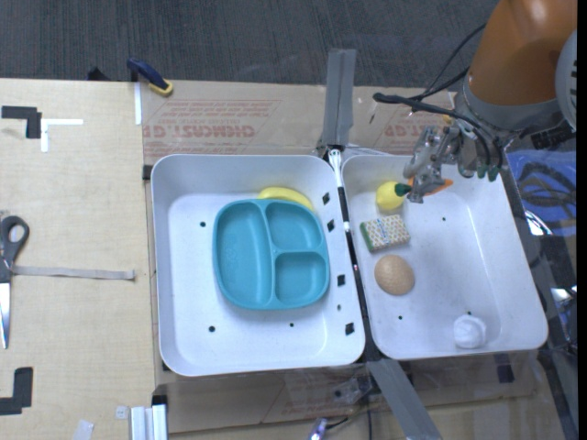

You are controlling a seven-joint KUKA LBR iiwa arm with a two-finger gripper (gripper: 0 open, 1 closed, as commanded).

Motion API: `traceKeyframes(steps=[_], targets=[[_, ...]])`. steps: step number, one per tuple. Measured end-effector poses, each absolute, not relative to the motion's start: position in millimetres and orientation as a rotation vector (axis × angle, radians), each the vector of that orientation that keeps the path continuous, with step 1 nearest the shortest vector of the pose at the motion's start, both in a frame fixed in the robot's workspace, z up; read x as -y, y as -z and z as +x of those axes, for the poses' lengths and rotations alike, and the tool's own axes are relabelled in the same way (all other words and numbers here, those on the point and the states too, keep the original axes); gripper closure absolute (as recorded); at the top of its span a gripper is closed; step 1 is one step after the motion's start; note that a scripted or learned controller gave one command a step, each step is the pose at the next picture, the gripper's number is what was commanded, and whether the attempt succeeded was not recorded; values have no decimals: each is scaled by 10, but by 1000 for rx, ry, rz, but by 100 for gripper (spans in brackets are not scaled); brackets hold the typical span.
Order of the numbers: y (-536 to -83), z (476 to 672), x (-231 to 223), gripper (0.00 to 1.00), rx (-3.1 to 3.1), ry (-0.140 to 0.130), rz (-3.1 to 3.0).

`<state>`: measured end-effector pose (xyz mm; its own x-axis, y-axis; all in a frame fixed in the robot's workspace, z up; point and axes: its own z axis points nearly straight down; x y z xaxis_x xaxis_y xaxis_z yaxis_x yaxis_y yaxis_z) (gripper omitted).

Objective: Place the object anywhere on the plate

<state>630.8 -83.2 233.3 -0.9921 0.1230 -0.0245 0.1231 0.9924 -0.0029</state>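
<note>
I'm seeing the left bin (174,273) carrying the blue plate (271,253), sitting flat as the drop target and covering most of a yellow object (286,193) behind it. In the right bin (500,273) I'm hovering the gripper (424,177) just beside the small yellow object (392,196), probably lining up a pick, not gripping it. Whether it's open or closed, I cannot tell.

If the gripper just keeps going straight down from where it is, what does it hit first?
Most likely the yellow object just beside the gripper, or the right bin floor next to it. Depth is hard to judge from this slanted view.
</note>
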Motion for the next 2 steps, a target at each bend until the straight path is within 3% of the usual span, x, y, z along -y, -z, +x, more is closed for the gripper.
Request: traceKeyframes(steps=[1, 2], targets=[[-1920, 5679, 315, 100, -3137, -1, -132], [-2340, 5902, -215, 100, -3094, -1, -511]])
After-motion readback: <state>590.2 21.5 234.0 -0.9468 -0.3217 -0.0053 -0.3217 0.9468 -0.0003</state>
